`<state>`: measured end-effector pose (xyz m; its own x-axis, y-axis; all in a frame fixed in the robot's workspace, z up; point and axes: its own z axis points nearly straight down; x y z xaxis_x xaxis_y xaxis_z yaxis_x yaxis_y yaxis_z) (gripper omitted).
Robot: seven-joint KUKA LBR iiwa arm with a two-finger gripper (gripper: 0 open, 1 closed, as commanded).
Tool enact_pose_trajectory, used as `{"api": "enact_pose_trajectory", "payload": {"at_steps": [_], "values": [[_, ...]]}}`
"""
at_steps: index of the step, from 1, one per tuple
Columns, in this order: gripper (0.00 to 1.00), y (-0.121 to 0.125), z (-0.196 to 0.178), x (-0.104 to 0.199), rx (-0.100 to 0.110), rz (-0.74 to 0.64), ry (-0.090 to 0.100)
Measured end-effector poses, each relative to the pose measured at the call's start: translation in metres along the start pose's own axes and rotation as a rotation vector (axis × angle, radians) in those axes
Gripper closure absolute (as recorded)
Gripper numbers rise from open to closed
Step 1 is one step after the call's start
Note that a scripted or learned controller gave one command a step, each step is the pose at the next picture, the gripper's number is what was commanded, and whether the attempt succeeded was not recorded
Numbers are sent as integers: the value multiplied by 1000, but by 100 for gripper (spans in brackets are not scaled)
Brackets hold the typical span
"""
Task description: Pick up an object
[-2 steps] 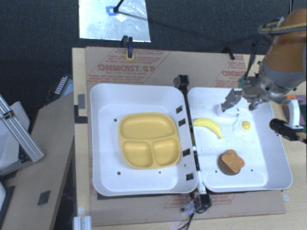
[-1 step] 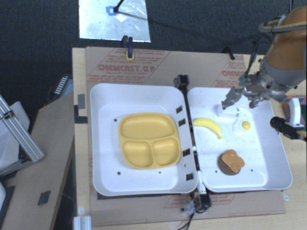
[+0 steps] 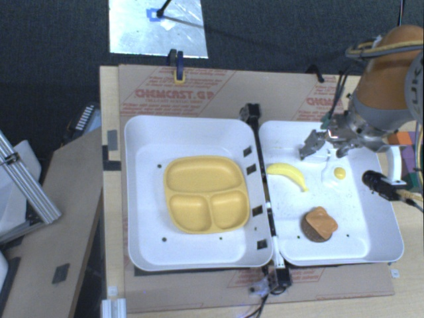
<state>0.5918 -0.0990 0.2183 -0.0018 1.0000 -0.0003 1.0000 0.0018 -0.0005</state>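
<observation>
While the pincer [image 3: 326, 144] hangs spread and holding nothing near the right bin's [image 3: 381, 244] far edge, the banana [image 3: 287, 175] lies just below, so a good grasp would straddle its narrow width.

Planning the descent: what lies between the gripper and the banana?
Camera view: only bare white floor of the right bin separates the gripper from the banana. The small yellow piece sits off to the side.

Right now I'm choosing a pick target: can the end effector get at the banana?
Probably yes: the end effector hovers over the right bin, and the banana lies uncovered, apart from other items.
</observation>
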Motion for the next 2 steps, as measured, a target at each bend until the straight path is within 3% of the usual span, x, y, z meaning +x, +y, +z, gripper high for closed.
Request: {"api": "enact_pose_trajectory", "payload": {"at_steps": [2], "values": [[0,3,99,14,0,-2,1]]}}
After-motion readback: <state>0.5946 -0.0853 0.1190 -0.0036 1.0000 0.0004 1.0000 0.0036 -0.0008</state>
